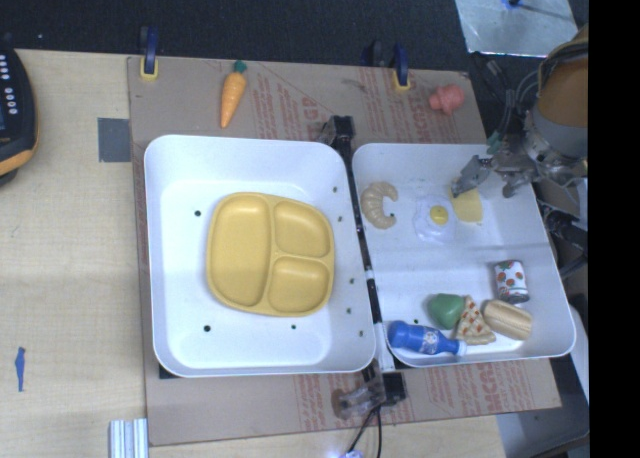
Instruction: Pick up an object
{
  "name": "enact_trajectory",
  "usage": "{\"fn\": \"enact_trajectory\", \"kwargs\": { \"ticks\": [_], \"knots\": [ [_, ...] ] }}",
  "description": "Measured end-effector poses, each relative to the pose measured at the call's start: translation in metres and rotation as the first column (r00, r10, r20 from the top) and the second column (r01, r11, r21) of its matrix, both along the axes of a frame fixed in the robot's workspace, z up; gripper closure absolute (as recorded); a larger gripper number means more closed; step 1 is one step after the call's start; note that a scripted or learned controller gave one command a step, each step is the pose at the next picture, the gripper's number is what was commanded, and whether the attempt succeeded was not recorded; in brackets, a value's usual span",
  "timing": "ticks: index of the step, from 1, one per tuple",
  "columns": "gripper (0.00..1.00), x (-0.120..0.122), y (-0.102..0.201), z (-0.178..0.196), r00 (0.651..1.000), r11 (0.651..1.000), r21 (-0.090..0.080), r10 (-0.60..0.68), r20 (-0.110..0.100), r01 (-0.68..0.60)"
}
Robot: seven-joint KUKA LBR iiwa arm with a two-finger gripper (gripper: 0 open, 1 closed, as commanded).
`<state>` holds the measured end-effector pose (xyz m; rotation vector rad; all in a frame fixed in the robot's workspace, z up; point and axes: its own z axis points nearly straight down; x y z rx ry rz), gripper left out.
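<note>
Grey jaws, grip state impossible to tell, hang just above the yellow cheese wedge.

The right bin's middle lies open, though toys crowd its near edge and possibly its far corner.

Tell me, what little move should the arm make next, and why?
Probably a short descent onto the yellow block. The tool hangs at the right bin's upper edge, just above that block, with nothing seen in its grip, so the block looks like the nearest thing to pick up.
</note>
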<state>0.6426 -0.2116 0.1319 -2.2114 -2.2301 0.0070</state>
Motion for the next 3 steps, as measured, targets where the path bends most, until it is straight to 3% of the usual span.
{"fn": "enact_trajectory", "kwargs": {
  "ticks": [1, 2, 3],
  "knots": [
    [0.00, 0.009, 0.001, -0.034, 1.000, 1.000, 0.002, -0.001, -0.002, 0.001],
    [1.00, 0.010, 0.000, -0.020, 1.000, 1.000, 0.001, 0.002, -0.001, -0.002],
    [1.00, -0.028, 0.049, 0.059, 1.000, 1.000, 0.003, 0.000, 0.005, 0.000]
  ]
}}
